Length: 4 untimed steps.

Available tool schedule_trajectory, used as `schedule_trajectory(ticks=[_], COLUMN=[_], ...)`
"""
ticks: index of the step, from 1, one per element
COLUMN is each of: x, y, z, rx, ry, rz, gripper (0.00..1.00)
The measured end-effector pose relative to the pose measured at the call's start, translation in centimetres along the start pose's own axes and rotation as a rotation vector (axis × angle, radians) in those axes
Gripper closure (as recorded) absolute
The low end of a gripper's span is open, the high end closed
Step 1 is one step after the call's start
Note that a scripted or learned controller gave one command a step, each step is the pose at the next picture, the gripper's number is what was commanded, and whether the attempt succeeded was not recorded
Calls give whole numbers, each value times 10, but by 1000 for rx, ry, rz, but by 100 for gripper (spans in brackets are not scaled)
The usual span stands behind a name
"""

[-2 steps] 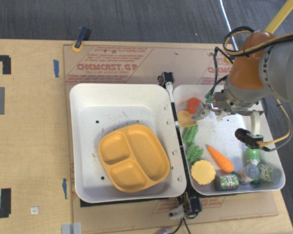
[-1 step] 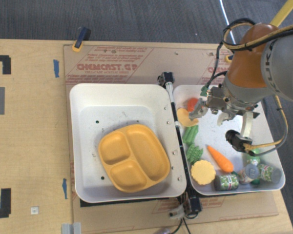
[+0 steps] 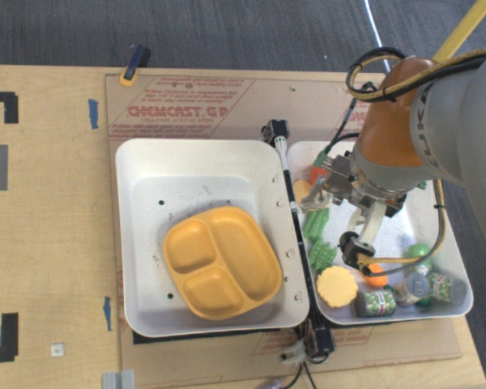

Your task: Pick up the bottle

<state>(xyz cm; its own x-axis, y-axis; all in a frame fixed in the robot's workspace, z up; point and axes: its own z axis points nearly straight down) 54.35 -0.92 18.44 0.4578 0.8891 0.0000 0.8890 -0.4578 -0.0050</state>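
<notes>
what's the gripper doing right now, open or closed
gripper: cannot be told if open or closed; it hangs over the right bin.

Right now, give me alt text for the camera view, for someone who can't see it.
A grey robot arm with an orange band reaches over the right white bin, which holds green toys, a yellow round piece and a green can. The left bin holds a yellow divided tray.
</notes>
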Motion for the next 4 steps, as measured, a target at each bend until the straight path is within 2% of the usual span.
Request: schedule_trajectory(ticks=[1, 2, 3, 4], x=[0, 0, 0, 1], y=[1, 0, 0, 1], z=[-10, -10, -10, -20], rx=[-1, 0, 0, -1], ry=[1, 0, 0, 1], rz=[0, 0, 0, 0], gripper=[100, 0, 0, 100])
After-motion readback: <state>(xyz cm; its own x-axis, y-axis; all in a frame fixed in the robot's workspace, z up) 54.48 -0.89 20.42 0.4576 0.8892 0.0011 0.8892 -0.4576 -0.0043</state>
